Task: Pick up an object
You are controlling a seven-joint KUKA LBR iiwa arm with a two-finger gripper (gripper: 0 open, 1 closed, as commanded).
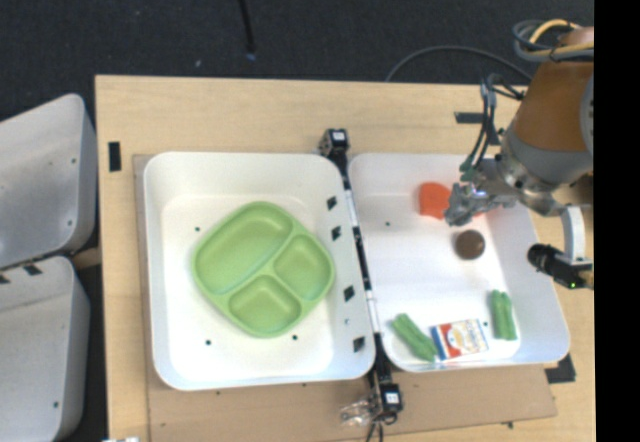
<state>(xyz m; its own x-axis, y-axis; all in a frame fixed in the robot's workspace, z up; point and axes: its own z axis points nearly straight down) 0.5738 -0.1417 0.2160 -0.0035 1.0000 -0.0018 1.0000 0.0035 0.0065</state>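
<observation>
- The tool is hanging low over the far part of the right bin, at the end of the arm that is reaching in from the right.
- Whether it is released or clenched cannot be told; the wrist is hiding its tip from above, and nothing is showing as held.
- It is sitting just beside an orange piece, on that piece's right edge, and it may be touching it.
- A brown ball is lying just near of the tool, apart from it.
- Judging by this, the step in hand is the approach to a grasp, with the orange piece as the likeliest target; the pick is not yet done.
- The next move is calling for a small shift left, so the tool is straddling the orange piece, then a close and a straight lift.
- Along the near side of the right bin, two green pods are lying, one at the left and one at the right, with a small packet between them, well apart from the tool.
- The left bin is bearing a green tray with three compartments.
- The divider between the bins is standing left of the orange piece.
- Nothing is blocking the tool; the ball is the only near neighbour that a wide grasp could nudge.
- Both bins are resting on the tabletop.
</observation>
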